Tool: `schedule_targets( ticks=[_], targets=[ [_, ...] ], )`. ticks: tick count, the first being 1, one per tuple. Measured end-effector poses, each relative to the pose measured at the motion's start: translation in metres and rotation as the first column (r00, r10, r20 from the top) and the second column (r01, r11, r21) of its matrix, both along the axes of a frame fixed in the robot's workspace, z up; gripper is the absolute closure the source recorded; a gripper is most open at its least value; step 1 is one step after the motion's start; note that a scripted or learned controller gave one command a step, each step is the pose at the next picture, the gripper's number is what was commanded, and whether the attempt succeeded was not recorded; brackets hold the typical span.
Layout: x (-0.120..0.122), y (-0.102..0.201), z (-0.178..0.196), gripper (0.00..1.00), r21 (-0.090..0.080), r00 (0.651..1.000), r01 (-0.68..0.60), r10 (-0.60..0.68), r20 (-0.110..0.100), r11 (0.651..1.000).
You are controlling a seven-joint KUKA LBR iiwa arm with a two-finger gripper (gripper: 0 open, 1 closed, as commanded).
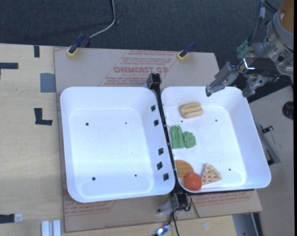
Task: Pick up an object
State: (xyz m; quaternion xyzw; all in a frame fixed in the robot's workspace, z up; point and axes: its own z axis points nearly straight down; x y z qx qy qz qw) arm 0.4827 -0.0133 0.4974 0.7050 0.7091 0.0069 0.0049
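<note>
The cardboard sheet (pixel 138 68) under everything carries two white bins side by side, and the right bin (pixel 237 136) serves as the reference here. The left bin (pixel 109 141) touches its left wall along a black clipped seam.

The grey arm (pixel 281 28) hangs above the right bin's upper right corner. Its gripper (pixel 232 82) sits over the bin's top rim, with its two fingers spread apart and nothing between them.

All the objects lie inside the right bin, well apart from the jaws. The tan bread roll (pixel 191 110) is nearest, in the upper left part of the bin, below and left of the fingers. The green vegetable piece (pixel 181 137) lies against the left wall, mid-height. The orange round piece (pixel 182 168), the red tomato (pixel 192 182) and the waffle-patterned wedge (pixel 211 174) cluster at the bin's lower left corner, the tomato touching the other two.
</note>
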Motion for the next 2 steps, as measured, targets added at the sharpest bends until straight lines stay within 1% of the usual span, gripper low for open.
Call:
schedule_targets(
  ticks=[1,2],
  targets=[
    [0.000,-0.124,-0.061,0.00,-0.006,1.000,0.018,-0.018,-0.022,1.000],
    [0.002,0.006,0.005,0.00,-0.001,1.000,-0.010,0.010,-0.010,1.000]
  ],
)
